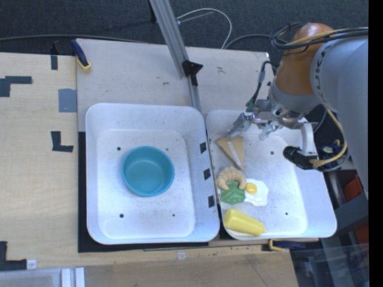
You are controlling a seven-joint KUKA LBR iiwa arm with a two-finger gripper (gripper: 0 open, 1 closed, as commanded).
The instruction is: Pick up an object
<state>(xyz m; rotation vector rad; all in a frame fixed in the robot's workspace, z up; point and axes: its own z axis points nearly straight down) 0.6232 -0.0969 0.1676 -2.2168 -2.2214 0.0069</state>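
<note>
Two bins sit side by side before us. In the right bin (311, 217) we see a tan wedge (232, 150), a croissant (230, 176) touching a green piece (233, 195), a fried egg (255, 191) and a yellow piece (243, 222). Our gripper (246, 122) hangs over that bin's far left corner, just beyond the wedge, fingers spread and holding nothing. The left bin (102, 124) holds a blue bowl (148, 170).

The arm (335, 70) is cut off by the right edge beside the right bin (299, 220). Its wrist covers that bin's far right corner. The jaws' spread is too small to tell. The pole (170, 26) leaves the top edge.
</note>
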